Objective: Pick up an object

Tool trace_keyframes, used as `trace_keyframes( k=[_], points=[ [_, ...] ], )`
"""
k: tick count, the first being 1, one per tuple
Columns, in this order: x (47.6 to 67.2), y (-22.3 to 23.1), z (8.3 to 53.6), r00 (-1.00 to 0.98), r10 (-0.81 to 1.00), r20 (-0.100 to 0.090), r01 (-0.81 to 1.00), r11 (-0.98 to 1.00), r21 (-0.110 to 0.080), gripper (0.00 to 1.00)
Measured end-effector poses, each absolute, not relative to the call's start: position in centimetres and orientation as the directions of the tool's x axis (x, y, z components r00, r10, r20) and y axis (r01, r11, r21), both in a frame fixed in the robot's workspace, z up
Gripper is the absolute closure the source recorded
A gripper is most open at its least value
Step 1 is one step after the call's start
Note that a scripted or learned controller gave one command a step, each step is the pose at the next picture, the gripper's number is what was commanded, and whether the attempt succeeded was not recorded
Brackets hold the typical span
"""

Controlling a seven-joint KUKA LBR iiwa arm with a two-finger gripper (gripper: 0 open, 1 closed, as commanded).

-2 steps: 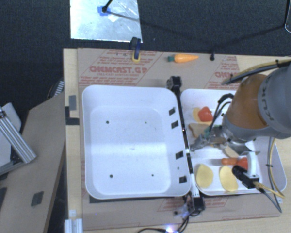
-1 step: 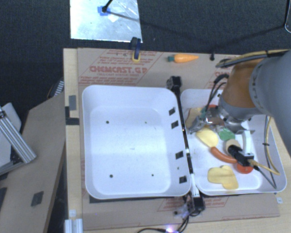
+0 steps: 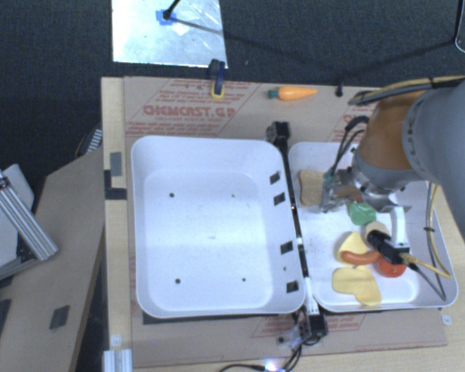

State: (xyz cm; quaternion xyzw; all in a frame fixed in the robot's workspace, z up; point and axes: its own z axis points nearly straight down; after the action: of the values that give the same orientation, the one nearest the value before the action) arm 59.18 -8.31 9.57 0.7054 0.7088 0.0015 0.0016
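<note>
Dark carpet is surrounding the cardboard-topped bench (image 3: 186, 103), two white bins sitting side by side on it. Left bin (image 3: 209, 231) is lying bare, right bin (image 3: 430, 289) is holding the toys. I'm reaching in from the right, my gripper (image 3: 342, 192) hanging low over the right bin's upper part; I cannot tell its state, wrist is blocking it. Nothing is looking lifted yet, so I'm judging the pick as not done: grasp and raise are both left. Tan bread piece (image 3: 310, 186) is lying just beside my gripper on its left, near the divider. Green piece (image 3: 362, 212) is sitting just below it. Yellow pieces (image 3: 356, 283), orange sausage (image 3: 358, 257) and red piece (image 3: 388, 268) are clustering lower down. Toy carrot (image 3: 292, 93) is resting outside, on the cardboard
</note>
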Motion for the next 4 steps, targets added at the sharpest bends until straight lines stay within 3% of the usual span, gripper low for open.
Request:
trace_keyframes(
  k=[2,4],
  points=[
    [61.2,-8.6,12.5,-0.005,1.0,0.0,1.0,0.005,0.002,1.0],
    [67.1,-2.7,23.1,-0.008,1.0,0.001,1.0,0.008,0.008,1.0]
  ],
)
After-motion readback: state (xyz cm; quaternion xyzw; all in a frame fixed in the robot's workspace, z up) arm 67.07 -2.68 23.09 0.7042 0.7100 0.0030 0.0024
